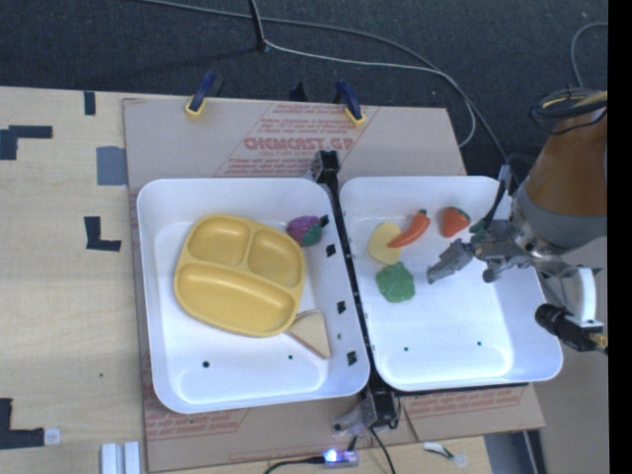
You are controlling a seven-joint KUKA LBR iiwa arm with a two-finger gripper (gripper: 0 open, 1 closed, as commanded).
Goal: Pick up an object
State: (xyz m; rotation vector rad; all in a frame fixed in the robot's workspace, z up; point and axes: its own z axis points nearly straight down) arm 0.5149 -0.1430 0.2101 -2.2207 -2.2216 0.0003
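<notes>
The right bin [494,358] holds a pale yellow toy fruit [383,245], an orange carrot [411,229] leaning on it, a red-orange tomato [453,221] and a green broccoli piece [396,283]. My gripper [461,273] hovers over the right bin's middle, to the right of the broccoli and below the tomato. It is open, with only white bin floor between its fingers. The left finger [441,266] reaches toward the broccoli and is apart from it.
The left bin [158,363] holds a yellow divided plate [240,273], a purple grape bunch [306,228] by the divider and a beige wedge [312,334]. Black clips [326,164] sit along the shared wall. The arm's orange-banded wrist [573,181] stands over the right rim.
</notes>
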